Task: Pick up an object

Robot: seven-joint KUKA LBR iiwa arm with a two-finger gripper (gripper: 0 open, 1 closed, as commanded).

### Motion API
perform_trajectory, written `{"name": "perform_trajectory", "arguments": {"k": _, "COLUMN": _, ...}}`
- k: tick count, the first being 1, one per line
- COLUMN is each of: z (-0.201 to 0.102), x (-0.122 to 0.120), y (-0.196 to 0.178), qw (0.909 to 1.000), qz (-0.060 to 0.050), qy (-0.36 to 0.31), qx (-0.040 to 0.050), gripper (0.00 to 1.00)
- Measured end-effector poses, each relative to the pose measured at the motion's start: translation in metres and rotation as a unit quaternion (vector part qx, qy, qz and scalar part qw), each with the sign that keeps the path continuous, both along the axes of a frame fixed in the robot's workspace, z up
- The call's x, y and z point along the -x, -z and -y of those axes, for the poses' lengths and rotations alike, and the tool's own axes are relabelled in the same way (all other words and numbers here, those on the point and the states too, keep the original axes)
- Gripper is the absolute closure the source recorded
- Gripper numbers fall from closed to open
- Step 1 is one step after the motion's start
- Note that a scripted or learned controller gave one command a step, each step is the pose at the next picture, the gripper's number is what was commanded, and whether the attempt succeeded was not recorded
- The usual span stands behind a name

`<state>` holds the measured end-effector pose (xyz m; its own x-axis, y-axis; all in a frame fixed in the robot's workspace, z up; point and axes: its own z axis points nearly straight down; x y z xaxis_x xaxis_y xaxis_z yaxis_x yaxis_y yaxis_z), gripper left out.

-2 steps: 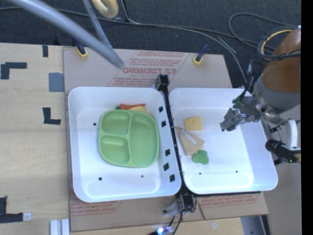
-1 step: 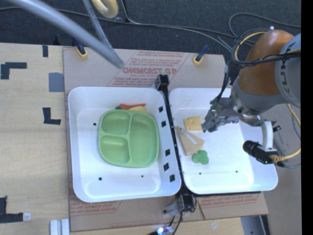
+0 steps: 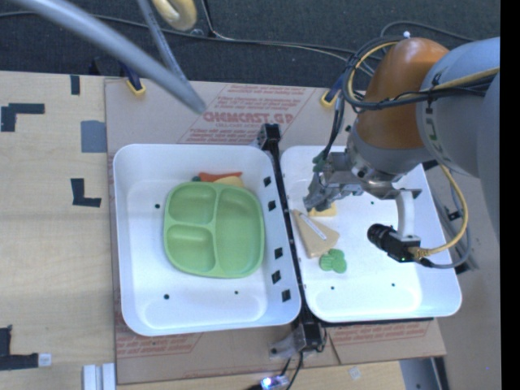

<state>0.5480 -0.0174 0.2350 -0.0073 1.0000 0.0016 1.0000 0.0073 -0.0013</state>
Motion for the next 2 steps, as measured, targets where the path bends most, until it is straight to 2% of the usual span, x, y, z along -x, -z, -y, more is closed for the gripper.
{"name": "perform_trajectory", "arguments": {"k": 2, "z": -0.117, "x": -0.005, "y": 0.002, "qw": 1.0, "qz": 0.0, "qy": 0.0, "qx": 0.0006, "gripper": 1.0}}
